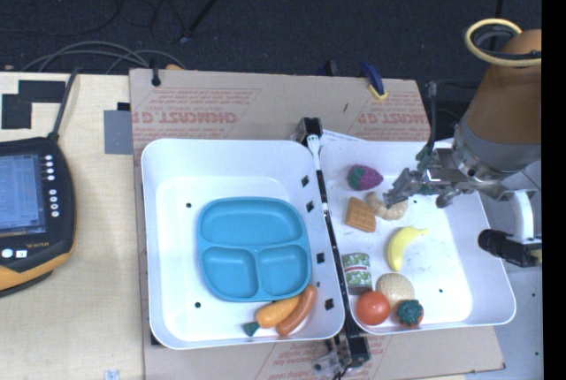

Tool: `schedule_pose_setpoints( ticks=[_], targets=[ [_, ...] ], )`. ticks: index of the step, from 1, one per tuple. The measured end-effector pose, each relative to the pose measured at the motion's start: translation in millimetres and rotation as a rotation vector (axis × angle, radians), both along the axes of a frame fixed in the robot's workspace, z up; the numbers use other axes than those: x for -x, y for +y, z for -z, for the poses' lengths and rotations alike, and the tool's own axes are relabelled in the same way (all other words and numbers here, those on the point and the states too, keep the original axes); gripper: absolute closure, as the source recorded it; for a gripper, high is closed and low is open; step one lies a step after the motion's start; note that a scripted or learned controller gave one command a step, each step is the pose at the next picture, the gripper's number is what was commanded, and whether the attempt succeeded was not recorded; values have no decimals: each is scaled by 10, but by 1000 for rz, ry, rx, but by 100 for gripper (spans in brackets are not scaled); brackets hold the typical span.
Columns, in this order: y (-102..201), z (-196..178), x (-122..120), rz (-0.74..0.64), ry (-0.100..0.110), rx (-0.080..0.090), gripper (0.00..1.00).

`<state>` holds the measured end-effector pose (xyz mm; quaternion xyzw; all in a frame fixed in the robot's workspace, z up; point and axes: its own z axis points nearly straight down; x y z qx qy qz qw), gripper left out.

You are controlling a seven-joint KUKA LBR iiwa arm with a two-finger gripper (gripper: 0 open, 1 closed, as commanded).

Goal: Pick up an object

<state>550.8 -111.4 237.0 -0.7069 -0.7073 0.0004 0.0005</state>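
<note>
Here, the tool is lowered into the right bin, just above a beige toy beside the waffle, seemingly for grasping; its opening cannot be told.

Two bins are set side by side. In the left bin, a divided tray is placed centrally, with a carrot and a sausage lying together just in front of it. In the right bin, grapes are located at the rear, a waffle in front of them, and a banana to its right. A can, tomato, egg and broccoli are grouped at the front.
</note>
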Motion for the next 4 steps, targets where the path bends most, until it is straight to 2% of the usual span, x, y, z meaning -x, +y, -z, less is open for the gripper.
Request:
schedule_pose_setpoints(
  ticks=[1,2,3,4],
  targets=[
    [-363,1246,307,4,13,-2,0],
    [-381,1076,278,9,4,-2,100],
    [220,431,687,-4,0,-3,100],
    [639,-16,451,-5,-3,-2,100]
  ],
)
